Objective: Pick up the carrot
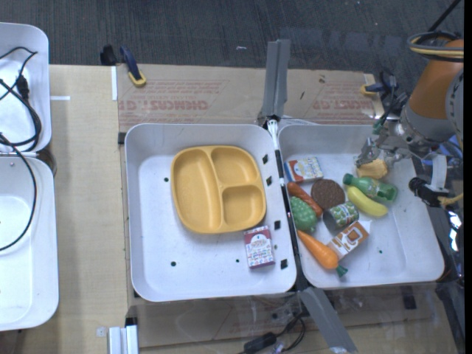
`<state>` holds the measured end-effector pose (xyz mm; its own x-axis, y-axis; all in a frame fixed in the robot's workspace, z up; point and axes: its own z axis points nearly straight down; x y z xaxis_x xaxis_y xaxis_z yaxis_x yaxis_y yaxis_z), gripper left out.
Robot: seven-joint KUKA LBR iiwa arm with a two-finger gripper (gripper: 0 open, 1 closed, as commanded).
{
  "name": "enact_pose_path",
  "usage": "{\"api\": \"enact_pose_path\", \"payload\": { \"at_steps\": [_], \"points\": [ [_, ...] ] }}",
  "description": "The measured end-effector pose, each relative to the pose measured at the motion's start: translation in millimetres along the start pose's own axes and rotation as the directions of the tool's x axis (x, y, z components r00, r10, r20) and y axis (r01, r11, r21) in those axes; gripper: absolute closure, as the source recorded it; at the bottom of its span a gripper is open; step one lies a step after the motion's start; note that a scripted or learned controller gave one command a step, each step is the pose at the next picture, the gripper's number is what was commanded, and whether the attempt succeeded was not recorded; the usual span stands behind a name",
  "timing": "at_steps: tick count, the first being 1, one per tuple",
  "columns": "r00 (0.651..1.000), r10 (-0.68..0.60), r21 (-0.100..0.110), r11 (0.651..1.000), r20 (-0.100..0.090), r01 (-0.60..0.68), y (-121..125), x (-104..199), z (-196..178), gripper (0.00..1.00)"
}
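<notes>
Broadly, the right bin (413, 260) holds both players: the gripper (374, 153) sits at its upper right over a tan item (374, 169), its opening impossible to judge. Down-left, well apart, the carrot (320, 250) lies near the bin's front-left, long axis diagonal, green end toward the front.

bins (147, 220): smooth white plastic, slight sheen
divided plate (218, 188): matt yellow plastic, left of the jaws
carrot (318, 248): orange plastic with a soft gloss, below and left of the jaws
banana (366, 202): glossy yellow plastic, just under the jaws
small cartons (259, 247): printed card, it seems, though too small to be sure
bench top (81, 198): pale, matt wood
sheet behind the bins (192, 94): brown cardboard, dull and printed
gripper (376, 153): bare metal, faintly shiny
</notes>
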<state>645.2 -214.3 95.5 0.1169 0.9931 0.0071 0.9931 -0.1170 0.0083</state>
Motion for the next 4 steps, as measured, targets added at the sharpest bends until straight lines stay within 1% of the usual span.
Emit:
{"api": "enact_pose_path", "payload": {
  "at_steps": [1,2,3,4],
  "points": [
    [1.0,-0.005,0.003,1.0,0.001,0.005,0.6,0.7,-6.3,1.0],
    [0.999,0.041,0.013,0.999,0.009,-0.041,-10.4,82.3,-106.0,1.0],
    [0.996,0.093,0.013,0.996,0.011,-0.093,4.6,101.5,-188.9,1.0],
    [0.933,0.36,0.013,0.933,0.015,-0.36,-14.0,136.0,-90.2,1.0]
  ]
}}
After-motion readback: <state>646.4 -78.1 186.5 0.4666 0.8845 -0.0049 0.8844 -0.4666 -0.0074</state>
